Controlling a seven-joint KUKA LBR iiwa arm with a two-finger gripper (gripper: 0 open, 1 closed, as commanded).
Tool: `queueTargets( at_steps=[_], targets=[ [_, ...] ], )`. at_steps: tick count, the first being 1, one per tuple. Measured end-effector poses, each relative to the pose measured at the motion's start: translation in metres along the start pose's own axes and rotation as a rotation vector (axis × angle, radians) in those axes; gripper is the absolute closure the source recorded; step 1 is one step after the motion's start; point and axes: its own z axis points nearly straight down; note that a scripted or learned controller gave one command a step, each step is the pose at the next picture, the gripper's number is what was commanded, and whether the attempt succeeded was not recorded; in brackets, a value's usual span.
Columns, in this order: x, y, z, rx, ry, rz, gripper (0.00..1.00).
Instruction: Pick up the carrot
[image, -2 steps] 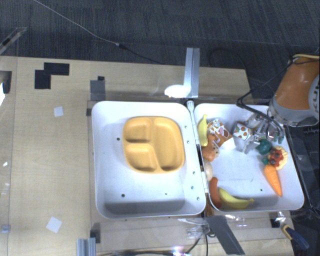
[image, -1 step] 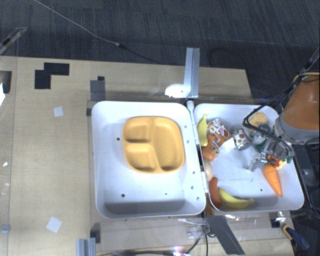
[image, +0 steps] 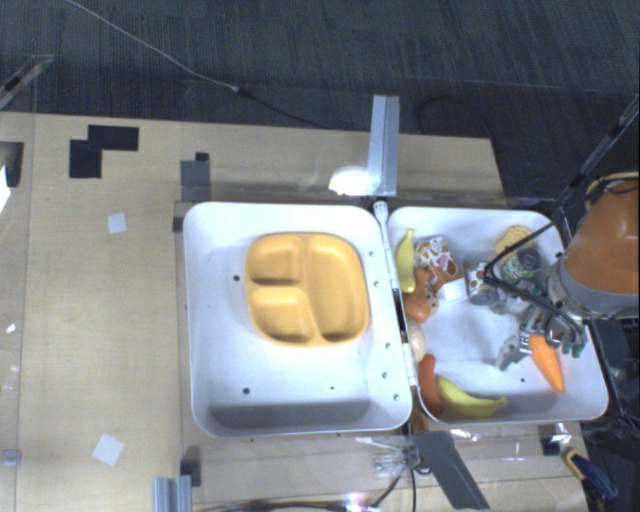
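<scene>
Carrot (image: 547, 363) lay in right bin (image: 470, 340), near its right wall, tip toward front; gripper (image: 538, 343) sat at carrot's top end; finger spread, grasp: could not tell; banana (image: 468, 398) front-left; yellow tray (image: 304, 288) in left bin (image: 215, 330).

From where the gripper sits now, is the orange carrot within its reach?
Probably yes: the gripper sits right at the orange carrot's upper end in the right white bin, nothing lying over it.
</scene>
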Motion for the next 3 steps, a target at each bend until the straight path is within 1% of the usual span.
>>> queueTargets(
  at_steps=[1,2,3],
  targets=[
    [0.045,0.012,-0.001,0.000,-0.004,0.070,0.00],
    [0.035,-0.023,0.000,-0.002,0.001,0.273,0.00],
    [0.031,-0.021,-0.013,-0.003,-0.010,0.265,1.00]
  ],
)
